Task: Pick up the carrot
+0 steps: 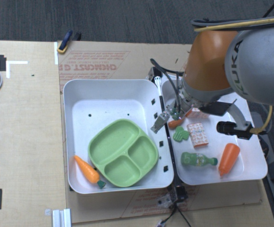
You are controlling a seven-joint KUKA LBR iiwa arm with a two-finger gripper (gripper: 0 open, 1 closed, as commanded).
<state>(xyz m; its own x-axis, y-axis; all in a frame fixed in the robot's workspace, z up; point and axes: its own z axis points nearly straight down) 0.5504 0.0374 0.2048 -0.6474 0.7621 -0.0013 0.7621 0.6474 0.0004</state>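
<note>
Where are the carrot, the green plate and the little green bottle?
carrot (87, 170), camera view, middle of its orange body.
green plate (109, 144), camera view, its largest compartment.
green bottle (199, 160), camera view, middle of its body.

Large dark letters are seen on the grey arm housing (257, 63) at the upper right, running down its side; "KU" can be made out clearly, the remaining letters being cut off by the curve of the casing; red printed lettering is carried by the cardboard sheet (94, 63) under the bins, shown upside down and mirrored, so that no word can be read with certainty; a second patch of red print is found on the cardboard below the left bin, too small to be read; a patterned label is borne by the small carton (198, 135), its print illegible.
</note>
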